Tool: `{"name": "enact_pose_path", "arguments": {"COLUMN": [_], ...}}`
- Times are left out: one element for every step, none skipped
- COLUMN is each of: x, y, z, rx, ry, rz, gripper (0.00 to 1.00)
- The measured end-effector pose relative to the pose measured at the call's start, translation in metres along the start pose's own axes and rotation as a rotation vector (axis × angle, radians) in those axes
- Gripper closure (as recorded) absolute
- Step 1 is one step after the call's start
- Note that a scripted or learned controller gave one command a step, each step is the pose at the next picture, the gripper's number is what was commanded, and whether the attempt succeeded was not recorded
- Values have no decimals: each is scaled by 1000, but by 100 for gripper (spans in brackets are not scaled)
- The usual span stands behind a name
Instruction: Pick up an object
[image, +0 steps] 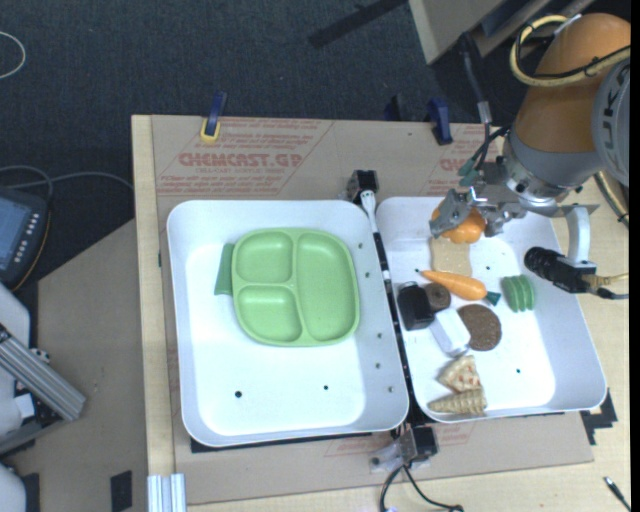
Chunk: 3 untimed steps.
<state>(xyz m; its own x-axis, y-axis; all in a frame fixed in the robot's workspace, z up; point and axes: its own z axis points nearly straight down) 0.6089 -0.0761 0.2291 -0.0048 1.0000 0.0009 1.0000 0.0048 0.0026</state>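
Bins sit side by side on a brown board (250, 150) printed with red lettering, and the arm (570, 90) comes in from the upper right with its orange band showing. The gripper (462, 222) is over the far left corner of the right bin (570, 385), and it looks like there's a small orange round thing (465, 232) pinched between its fingers, so I'd call it clamped on that piece. Can't really tell if the piece is lifted off the bin floor or touching it, the angle makes that hard.

Rest of the right bin is pretty cluttered. Just below the gripper there's a toy carrot (455, 284) lying at a slant, pointy end toward the left. Right of it is a green ridged piece (519, 293). Under the carrot sit a black block (413, 305) and a small dark brown round piece (438, 297) touching each other, then a white piece (449, 333) and a bigger brown disc (482, 326) just beside it. Near the front edge are two tan, shell-looking things (462, 387), one just above the other.

Left bin (200, 380) holds a light green divided tray (296, 286) with three compartments, sitting around the middle, with a darker green bit poking out from under its left edge. Blue and yellow clamps (212, 120) hold the board at the back.
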Motion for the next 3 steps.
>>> {"name": "enact_pose_path", "arguments": {"x": [-5,-16,-7], "y": [7,-6,-9], "z": [0,-4,7], "rx": [1,4,5], "ry": [-1,0,0], "rz": [3,5,4], "gripper": [100,100,100]}}
